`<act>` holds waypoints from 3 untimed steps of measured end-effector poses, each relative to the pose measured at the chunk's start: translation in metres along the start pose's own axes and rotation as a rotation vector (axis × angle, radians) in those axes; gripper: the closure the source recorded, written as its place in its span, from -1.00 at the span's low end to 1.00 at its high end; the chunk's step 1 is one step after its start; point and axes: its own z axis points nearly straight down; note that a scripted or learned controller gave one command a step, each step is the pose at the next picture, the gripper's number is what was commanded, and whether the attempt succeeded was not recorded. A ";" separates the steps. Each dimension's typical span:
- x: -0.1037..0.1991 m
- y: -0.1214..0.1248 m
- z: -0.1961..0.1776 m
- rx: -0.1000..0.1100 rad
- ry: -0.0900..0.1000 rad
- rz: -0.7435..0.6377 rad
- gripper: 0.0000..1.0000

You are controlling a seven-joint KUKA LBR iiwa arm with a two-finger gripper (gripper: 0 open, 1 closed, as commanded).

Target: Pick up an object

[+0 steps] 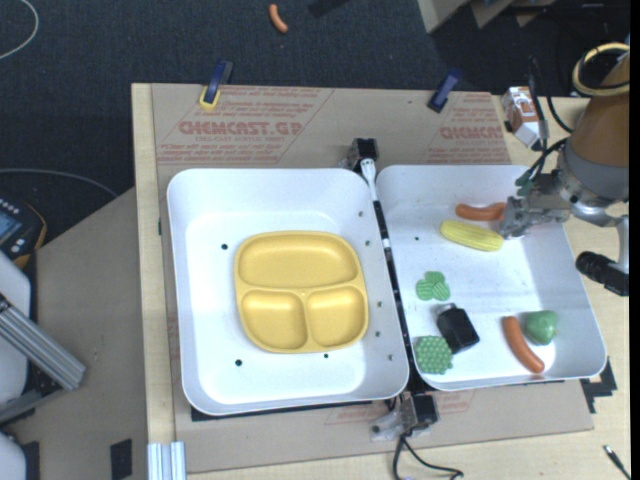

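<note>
My gripper [517, 218] hangs low over the back of the right bin [560, 268], reaching in from the right. Just to its left lie an orange sausage [478, 210] and a yellow corn cob [470, 235], both close to the gripper's tip. Nearer the front of this bin are a small green leafy piece [432, 287], a black block [457, 328], a green knobbly piece [432, 353], a second orange sausage [523, 344] and a green pepper [542, 325]. Nothing visible is lifted off the bin floor.
A yellow divided plate [300, 290] sits in the middle of the left bin [200, 228]. The two bins meet along a black-clipped rim [380, 238]. A stray orange piece [278, 17] lies on the dark floor behind the bench.
</note>
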 end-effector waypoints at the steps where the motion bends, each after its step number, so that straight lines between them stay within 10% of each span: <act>1: -0.002 -0.002 -0.044 0.001 0.000 0.001 1.00; 3: 0.039 0.028 -0.081 0.003 0.003 -0.004 1.00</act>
